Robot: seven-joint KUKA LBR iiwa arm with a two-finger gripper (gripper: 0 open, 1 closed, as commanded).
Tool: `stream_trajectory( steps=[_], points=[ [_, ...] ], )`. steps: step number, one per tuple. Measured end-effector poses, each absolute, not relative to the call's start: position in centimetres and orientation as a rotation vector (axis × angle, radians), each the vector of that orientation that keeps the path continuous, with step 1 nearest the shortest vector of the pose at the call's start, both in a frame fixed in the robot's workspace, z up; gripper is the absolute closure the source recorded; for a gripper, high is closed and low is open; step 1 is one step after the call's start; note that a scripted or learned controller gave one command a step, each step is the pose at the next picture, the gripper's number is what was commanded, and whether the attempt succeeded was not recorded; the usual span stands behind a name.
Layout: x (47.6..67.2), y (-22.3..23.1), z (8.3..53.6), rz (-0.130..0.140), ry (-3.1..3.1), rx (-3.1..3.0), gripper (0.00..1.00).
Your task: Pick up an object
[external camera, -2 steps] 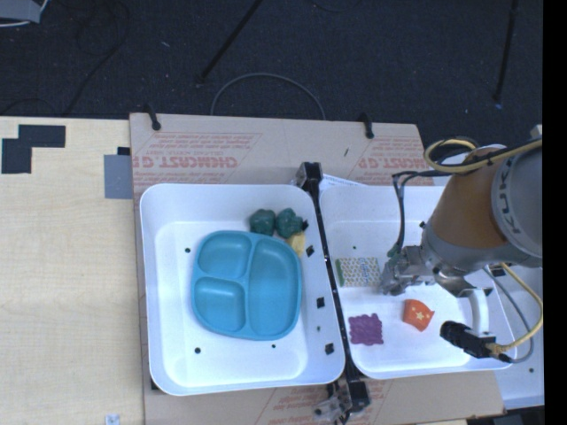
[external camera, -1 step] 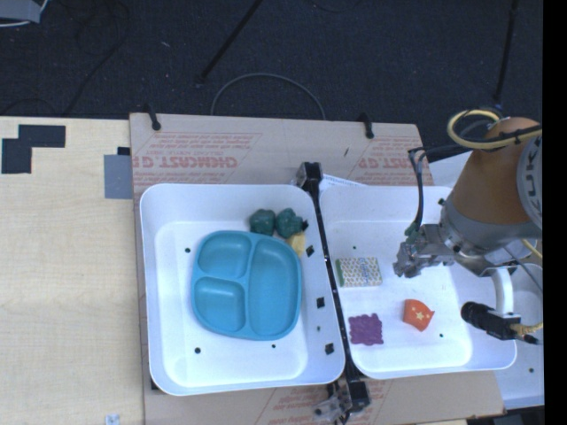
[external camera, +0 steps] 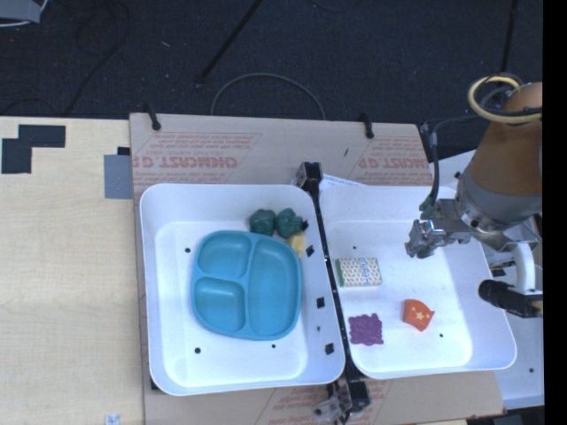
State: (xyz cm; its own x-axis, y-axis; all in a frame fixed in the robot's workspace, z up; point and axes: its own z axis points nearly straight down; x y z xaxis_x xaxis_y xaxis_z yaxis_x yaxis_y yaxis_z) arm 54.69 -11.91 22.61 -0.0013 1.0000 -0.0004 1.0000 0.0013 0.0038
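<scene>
Lying in the left bin (external camera: 168, 361), a blue divided plate (external camera: 246, 284) sits beside green pieces (external camera: 275, 222). The right bin (external camera: 483, 357) holds a patterned block (external camera: 359, 272), purple piece (external camera: 366, 328) and orange piece (external camera: 418, 313). The arm (external camera: 509, 162) leans in from the right, its gripper (external camera: 423, 240) low over that bin's upper area.

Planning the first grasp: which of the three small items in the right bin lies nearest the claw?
The red-orange piece, right of the purple piece and the patterned block, both farther left of the claw.
</scene>
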Motion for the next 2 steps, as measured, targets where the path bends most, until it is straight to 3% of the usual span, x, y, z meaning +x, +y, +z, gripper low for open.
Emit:
stream_trajectory(
  steps=[1, 2],
  points=[
    [54.7, -12.0, 23.3, -0.001, 2.223, 2.222, 1.0],
    [54.2, -6.5, 22.1, -0.002, 2.229, 2.221, 1.0]
  ],
)
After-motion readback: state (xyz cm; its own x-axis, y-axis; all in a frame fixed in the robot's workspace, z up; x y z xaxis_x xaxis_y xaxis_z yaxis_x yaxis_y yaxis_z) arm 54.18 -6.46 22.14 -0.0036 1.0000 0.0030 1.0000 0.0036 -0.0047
